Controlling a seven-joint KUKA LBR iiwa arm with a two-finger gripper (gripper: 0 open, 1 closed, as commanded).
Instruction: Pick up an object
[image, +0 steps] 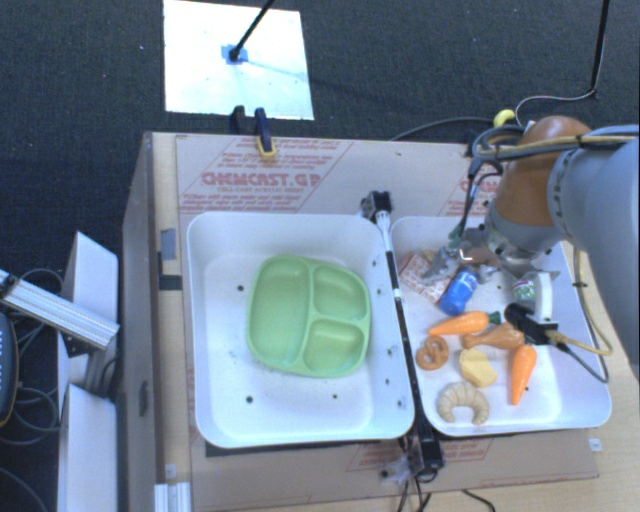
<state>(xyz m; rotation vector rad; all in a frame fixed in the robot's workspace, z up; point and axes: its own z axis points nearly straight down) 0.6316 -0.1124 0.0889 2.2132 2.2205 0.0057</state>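
Arm (590, 190) comes in from the right, orange band above the wrist, and hangs over the far part of the right bin (590, 400). Gripper (447, 262) is low at the far-left area of that bin, just above a red-and-white patterned packet (418, 278) and just left of a blue can (459, 290). Cannot tell whether the gripper is released or clenched; the tips blur into the packet. Nothing visibly gripped.

Right bin contents:
- blue can, tilted, touching or nearly touching the packet's right edge
- orange carrot (459, 324) lying crosswise just nearer than the can
- second orange piece (500, 338) to its right, under a black cable
- third carrot (522, 373) lying near-far, toward the right wall
- pretzel (433, 352) near the left wall
- yellow block (478, 368) between pretzel and third carrot
- croissant (463, 402) nearest the front wall
- small white and green item (532, 292) at right, under the arm; can't identify it

Left bin (225, 400) holds a green divided plate (308, 315), flat, roughly centred, toward the right wall.

Both bins sit side by side on a cardboard sheet (270, 175) with red print. A white sheet (237, 58) lies on the dark floor at the far side.
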